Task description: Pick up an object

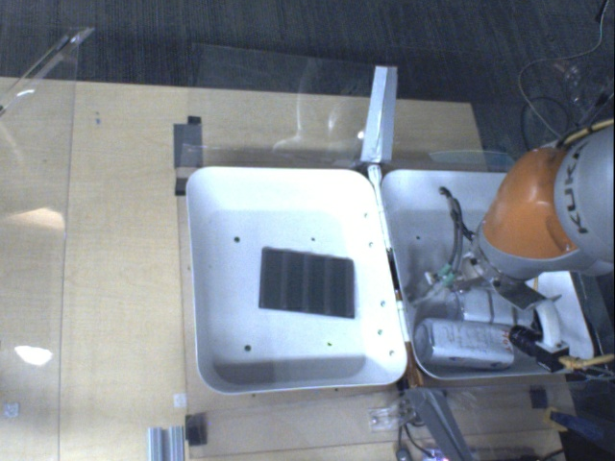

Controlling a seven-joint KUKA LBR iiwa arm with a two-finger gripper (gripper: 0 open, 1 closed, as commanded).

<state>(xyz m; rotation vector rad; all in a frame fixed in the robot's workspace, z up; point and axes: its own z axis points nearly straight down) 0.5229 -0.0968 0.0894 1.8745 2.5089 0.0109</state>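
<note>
A dark ribbed rectangular pad (307, 282) lies flat in the middle of the left bin (221, 219). In the right bin (418, 209), a silvery-grey cylindrical object (467, 344) lies on its side against the front wall. The arm, with its orange band (524, 217), reaches down into the right bin. My gripper (450, 280) hangs low over the bin floor, just behind and slightly left of the silvery object. The wrist hides much of the gripper and the rear right part of the bin.
The two bins share a raised divider (389, 257). A grey upright post (381, 113) stands behind them. A thin dark cable (452, 211) curves over the back of the right bin. The wooden bench (96, 257) stretches away to the left.
</note>
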